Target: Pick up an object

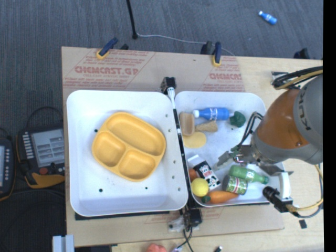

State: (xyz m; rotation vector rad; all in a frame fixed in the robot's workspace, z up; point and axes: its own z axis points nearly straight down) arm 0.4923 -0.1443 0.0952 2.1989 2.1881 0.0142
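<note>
Yellow three-compartment plastic tray (129,146) sits in the left white bin (84,193), centre-left of frame, tilted a bit. Right white bin (252,100) holds the clutter: blue-and-white plastic bottle (211,113) lying flat at upper part, dark green round object (238,119) just right of it, tan bread-like piece (186,123) and flat yellow disc (196,139) below the bottle. Lower part of that bin: yellow lemon-like ball (199,187), black-and-white small box (206,172) touching it from above, orange carrot-shaped toy (223,196) along the bottom wall, green can (235,185) and green bottle (249,174) lying flat beside each other. Grey arm with orange band (281,127) comes in from right of frame, over the right bin's right side. End effector (239,157) low over the bin, just above the green bottle; whether it is spread or pressed together: cannot tell, nothing visibly pinched. Brown cardboard-topped desk (105,70) under both bins, yellow-blue clamps (107,47) at its top edge.
</note>
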